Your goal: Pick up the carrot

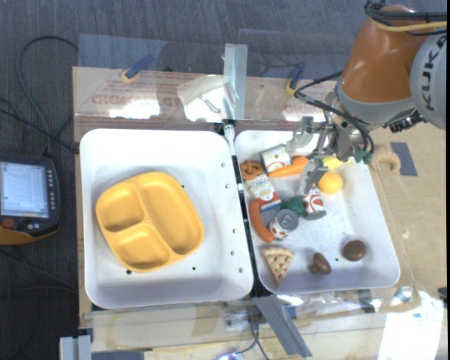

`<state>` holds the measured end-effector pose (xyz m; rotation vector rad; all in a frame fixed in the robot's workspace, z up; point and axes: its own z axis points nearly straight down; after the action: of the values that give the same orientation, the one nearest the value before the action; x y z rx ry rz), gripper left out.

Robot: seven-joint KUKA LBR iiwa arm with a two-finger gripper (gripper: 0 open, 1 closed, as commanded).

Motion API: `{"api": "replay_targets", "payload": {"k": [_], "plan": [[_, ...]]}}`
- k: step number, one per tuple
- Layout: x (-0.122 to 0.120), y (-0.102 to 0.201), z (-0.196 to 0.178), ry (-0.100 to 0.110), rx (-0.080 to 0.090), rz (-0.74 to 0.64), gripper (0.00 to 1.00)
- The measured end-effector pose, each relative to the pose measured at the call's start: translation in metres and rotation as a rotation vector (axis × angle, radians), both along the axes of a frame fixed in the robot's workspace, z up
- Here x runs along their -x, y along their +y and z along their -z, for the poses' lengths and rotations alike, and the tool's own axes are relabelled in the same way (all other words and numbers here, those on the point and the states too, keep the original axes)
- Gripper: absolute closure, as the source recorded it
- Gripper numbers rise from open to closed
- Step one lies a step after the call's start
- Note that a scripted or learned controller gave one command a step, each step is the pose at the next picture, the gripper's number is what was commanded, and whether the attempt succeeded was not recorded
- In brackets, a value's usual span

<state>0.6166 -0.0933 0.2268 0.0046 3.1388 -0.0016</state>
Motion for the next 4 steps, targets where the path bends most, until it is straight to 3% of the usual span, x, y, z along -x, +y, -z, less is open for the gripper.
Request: {"api": "replay_targets", "payload": {"k": [1,2,3,4], "plan": [[-0.018,-0.049,0.097,-0.006,0.002,0.007,0.0],[-0.008,-0.074,0.136,-0.012,0.002,0.213,0.0],[-0.011,-0.073,0.123,-0.024,0.005,0.21,1.0],[-0.011,-0.073,0.124,-0.021,0.005,0.21,0.0]]}}
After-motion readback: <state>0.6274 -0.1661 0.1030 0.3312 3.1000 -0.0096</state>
